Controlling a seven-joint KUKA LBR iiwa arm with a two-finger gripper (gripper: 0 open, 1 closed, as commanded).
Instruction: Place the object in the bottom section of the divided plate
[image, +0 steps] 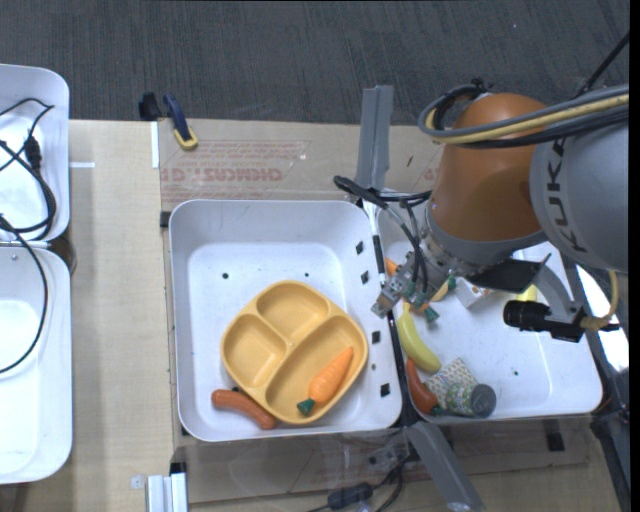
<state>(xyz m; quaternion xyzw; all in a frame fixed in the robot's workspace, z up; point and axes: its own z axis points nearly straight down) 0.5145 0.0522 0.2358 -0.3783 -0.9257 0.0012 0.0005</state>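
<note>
Carrot (331, 377) in yellow divided plate (262, 345)

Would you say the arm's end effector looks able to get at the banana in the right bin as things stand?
Probably yes. The end effector hangs just above the upper end of the banana, which lies uncovered on the floor of the right bin. A can and a red-orange item crowd only its lower end.

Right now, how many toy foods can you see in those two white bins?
4: a carrot on the yellow plate, a sausage beside it, a banana and a red piece in the right bin. The arm may hide more.
</note>
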